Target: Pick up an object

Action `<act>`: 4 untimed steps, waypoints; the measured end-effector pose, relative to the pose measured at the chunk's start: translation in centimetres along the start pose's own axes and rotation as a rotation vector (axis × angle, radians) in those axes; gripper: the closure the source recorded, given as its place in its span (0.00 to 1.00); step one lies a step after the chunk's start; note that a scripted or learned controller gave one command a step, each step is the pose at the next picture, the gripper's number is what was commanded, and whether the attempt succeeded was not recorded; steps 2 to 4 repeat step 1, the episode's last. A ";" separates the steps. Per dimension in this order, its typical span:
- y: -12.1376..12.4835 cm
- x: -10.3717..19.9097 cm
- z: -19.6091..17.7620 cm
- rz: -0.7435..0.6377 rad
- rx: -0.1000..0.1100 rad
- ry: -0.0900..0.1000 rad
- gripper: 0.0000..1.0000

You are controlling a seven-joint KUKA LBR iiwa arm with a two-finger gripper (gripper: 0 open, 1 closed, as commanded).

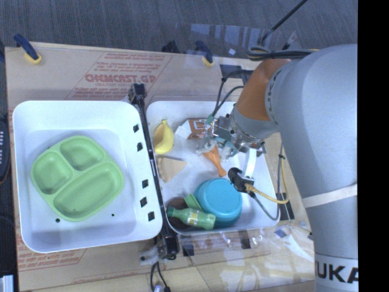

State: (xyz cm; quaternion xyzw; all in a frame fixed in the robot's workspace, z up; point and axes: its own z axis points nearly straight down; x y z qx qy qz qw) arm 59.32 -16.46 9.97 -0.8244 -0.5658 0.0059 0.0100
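Currently the end effector (214, 140) sits low in the right bin (262, 219), centre-right of frame, over the orange carrot (214, 159); grip state — cannot tell. Judgement: centre on the carrot and avoid the bin wall. Count: one banana (163, 137), one blue bowl (220, 201), one green bottle (191, 218), one green plate (77, 176) in left bin (24, 117).

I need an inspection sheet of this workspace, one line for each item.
Surface: brown bench, two white bins; left bin, right bin.
Job's things: right bin holds banana, orange carrot, blue bowl, green bottle, pale wedge.
Clutter: green divided plate in left bin.
Grippers: gripper low over right bin, above the carrot.
Cables: yellow cable beside the arm.
Surroundings: blue clamps, grey floor.
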 end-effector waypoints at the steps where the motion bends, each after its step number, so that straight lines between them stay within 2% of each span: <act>1: -3.3 3.0 -9.7 -0.038 -0.020 -0.002 1.00; 4: -3.3 3.0 -9.7 -0.038 -0.020 -0.002 1.00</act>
